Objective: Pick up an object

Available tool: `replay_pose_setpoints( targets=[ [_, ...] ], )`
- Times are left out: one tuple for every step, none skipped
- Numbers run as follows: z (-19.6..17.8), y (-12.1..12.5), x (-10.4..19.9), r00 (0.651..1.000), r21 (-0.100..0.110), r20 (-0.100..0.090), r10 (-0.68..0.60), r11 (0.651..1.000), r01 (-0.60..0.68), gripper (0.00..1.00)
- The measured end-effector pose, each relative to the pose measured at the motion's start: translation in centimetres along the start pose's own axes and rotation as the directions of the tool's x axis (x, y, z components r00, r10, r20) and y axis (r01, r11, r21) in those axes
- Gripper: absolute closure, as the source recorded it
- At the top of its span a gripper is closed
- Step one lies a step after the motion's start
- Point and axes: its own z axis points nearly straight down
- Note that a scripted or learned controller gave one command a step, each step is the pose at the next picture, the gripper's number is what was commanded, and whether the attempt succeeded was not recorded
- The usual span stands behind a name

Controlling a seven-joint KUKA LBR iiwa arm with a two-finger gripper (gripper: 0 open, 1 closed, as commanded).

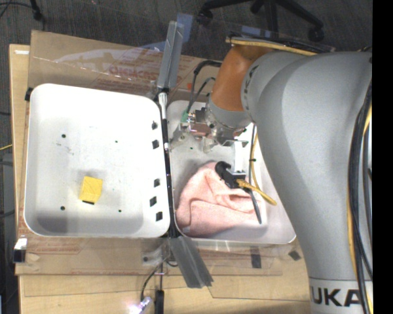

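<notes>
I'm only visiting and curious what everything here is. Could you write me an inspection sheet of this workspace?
Surface: cardboard-covered bench bearing a left bin and a right bin, both white.
Job's things: yellow block in left bin; crumpled pink cloth in right bin.
Clutter: nothing seen.
Grippers: gripper over right bin's far end, beyond the cloth.
Cables: black cable at bench's near edge; thin floor cables at far left.
Surroundings: dark floor, office chair base.

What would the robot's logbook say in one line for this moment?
gripper over right bin | pink cloth lying in right bin | yellow block in left bin, away from arm
</notes>
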Motion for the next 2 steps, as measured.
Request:
replay_pose_setpoints(
  targets=[
    [0.1, 1.5, -0.7, 0.993, 0.004, -0.017, 0.117, 0.993, -0.117, 0.00],
    [-1.1, 1.3, 0.1, 0.997, -0.001, -0.010, 0.072, 0.997, -0.072, 0.00]
  ],
)
